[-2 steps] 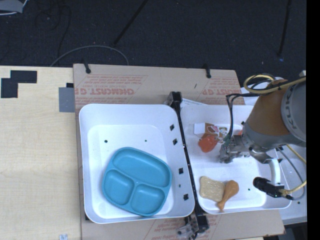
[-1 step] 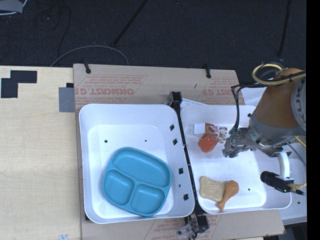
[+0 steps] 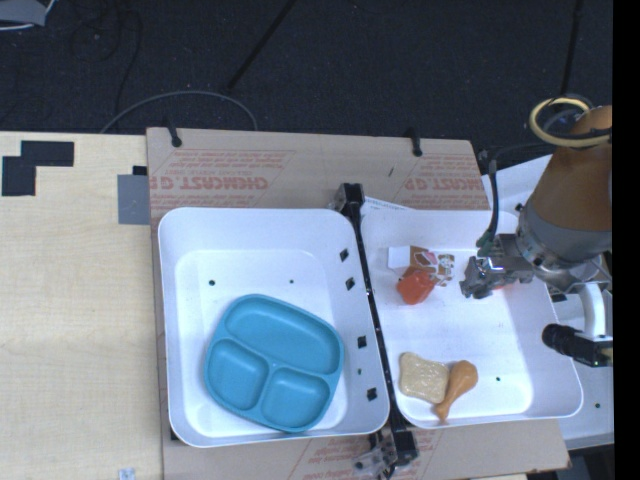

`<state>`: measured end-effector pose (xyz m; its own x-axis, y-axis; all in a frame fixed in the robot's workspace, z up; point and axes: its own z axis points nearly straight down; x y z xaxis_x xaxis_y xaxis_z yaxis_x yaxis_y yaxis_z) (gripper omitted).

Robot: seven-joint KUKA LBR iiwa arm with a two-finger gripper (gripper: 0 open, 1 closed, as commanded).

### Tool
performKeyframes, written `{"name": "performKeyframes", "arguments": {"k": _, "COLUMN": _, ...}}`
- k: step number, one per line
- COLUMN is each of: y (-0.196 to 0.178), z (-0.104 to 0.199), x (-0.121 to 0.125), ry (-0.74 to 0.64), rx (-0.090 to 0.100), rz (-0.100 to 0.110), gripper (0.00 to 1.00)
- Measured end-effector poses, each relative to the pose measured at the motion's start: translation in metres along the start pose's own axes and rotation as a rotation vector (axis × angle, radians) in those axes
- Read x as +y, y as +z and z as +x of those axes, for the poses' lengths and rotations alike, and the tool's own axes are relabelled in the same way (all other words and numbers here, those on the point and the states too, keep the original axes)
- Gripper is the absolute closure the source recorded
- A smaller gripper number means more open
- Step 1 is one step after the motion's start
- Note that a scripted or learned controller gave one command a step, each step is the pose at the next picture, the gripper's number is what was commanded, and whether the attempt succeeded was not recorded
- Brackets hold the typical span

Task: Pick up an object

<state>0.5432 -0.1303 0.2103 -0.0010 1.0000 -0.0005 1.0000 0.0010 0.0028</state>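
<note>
Sitting loose near the back of the right bin (image 3: 560, 408), the red toy (image 3: 415, 287) touches a small printed packet (image 3: 432, 264). Gripper (image 3: 478, 276) hangs just beside them, grasping nothing; finger state I cannot tell. Bread slice (image 3: 421, 376) and drumstick (image 3: 456, 383) lie toward the front, clear of the approach. Blue divided tray (image 3: 272, 362) fills the left bin (image 3: 185, 268).

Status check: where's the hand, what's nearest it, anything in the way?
Hand low in the right bin, beside the tomato and small packet. Toast and drumstick nearer the front. Nothing blocking.
</note>
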Motion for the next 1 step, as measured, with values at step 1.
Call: {"name": "performKeyframes", "arguments": {"k": 1, "y": 0.0059, "z": 0.0515, "x": 0.0088, "ry": -0.003, "rx": 0.003, "rz": 0.005, "gripper": 1.0}}
